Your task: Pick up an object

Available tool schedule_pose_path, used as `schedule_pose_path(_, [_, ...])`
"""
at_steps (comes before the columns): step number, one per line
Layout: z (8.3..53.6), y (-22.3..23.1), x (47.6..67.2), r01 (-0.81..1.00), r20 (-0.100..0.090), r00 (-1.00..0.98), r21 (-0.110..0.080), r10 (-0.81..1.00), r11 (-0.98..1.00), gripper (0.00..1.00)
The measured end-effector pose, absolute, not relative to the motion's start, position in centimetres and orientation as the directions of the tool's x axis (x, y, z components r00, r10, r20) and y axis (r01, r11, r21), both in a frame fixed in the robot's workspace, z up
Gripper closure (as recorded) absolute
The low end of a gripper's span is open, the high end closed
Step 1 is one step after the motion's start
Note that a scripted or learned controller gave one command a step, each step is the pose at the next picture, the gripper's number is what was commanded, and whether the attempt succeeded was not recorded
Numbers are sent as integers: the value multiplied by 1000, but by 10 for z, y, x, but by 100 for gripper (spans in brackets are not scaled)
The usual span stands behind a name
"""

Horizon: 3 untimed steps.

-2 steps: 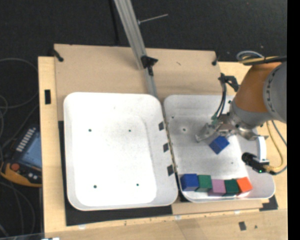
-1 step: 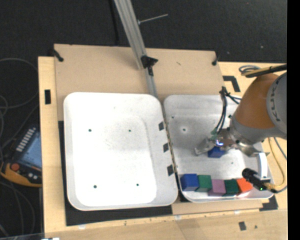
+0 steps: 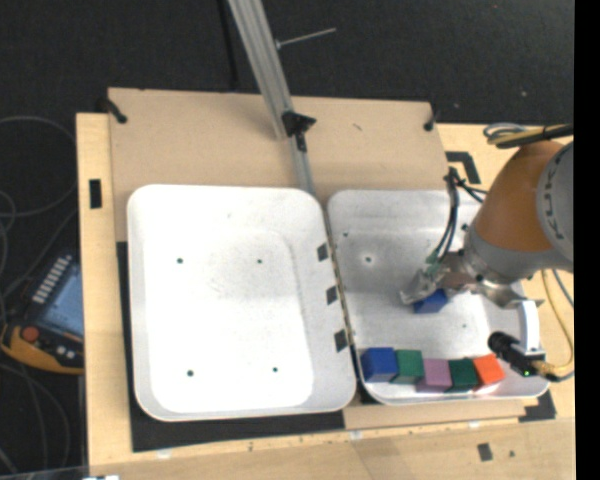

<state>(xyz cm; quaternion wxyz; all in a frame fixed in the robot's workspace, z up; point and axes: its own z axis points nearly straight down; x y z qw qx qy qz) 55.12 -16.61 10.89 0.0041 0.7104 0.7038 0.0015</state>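
Blue block [image 3: 430,301] w/ gripper [image 3: 420,293] mid right bin [image 3: 380,218], off walls.

Single fixed cam above the counter [image 3: 230,138], angled down, mid-range; both bins [image 3: 230,208] in frame, arm [image 3: 525,213] entering at right.

Even overhead light, mild glare on the white bins [image 3: 230,203], soft focus, dim surroundings.

The grey arm [image 3: 520,218] with its orange band is reaching in from the right, wrist angling downward, the claw [image 3: 427,293] pointing down and leftward.
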Motion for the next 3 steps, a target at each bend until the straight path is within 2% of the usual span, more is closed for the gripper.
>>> schedule_pose_path(1, [161,-85,547,1000,2,-9,6,1000,9,100])
schedule_pose_path(2, [198,-3,528,1000,4,-10,4,1000,10,100])
schedule_pose_path(3, [239,47,518,1000,2,-8,5,1000,8,100])
